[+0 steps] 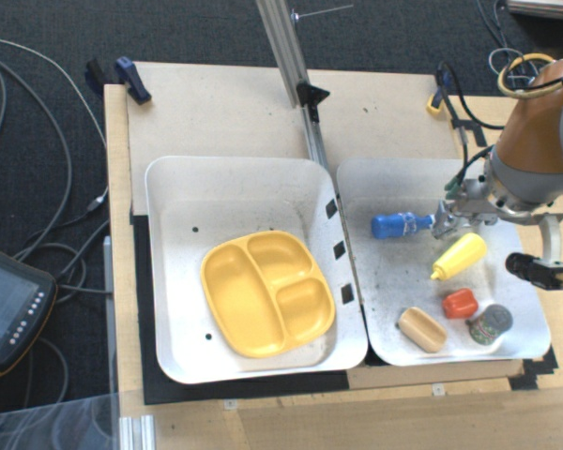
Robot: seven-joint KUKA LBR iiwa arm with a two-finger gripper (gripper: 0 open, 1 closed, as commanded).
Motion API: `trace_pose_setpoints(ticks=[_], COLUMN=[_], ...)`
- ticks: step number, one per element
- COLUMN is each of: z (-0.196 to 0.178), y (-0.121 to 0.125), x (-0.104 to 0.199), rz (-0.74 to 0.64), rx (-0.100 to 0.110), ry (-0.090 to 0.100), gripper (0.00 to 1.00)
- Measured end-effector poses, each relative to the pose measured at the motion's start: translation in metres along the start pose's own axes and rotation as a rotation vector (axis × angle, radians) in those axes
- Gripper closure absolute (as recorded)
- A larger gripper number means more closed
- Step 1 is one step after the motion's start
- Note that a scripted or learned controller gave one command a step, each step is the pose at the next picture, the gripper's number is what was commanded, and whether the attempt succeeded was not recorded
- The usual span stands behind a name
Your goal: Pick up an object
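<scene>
yellow plastic divided tray (pixel 267 292) lies in the left bin (pixel 169 251); nearest in the right bin (pixel 394 336) sit a tan bun-like piece (pixel 421 329), a red block (pixel 460 304) and a grey round object (pixel 491 322). further back lies a yellow bottle (pixel 458 255). beyond it the pincer (pixel 448 219) hangs at the blue bottle's (pixel 396 224) end, its grip impossible to tell.

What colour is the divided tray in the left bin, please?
Yellow, clearest in the camera view.
</scene>
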State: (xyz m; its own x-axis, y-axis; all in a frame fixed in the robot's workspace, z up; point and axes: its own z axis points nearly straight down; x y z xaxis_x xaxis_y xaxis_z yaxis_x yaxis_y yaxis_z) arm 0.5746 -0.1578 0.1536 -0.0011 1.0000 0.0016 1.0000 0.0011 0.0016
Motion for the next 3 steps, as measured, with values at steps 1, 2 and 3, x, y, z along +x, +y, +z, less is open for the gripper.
trace_pose_setpoints(ticks=[1, 2, 3], z=[-0.06, -0.057, -0.072], y=[-0.003, -0.002, -0.001], x=[-0.008, -0.007, 0.047], rz=[0.0, 0.0, -0.006], rx=[-0.006, -0.001, 0.0], ry=[-0.004, -0.002, 0.001], gripper=[1.0, 1.0, 1.0])
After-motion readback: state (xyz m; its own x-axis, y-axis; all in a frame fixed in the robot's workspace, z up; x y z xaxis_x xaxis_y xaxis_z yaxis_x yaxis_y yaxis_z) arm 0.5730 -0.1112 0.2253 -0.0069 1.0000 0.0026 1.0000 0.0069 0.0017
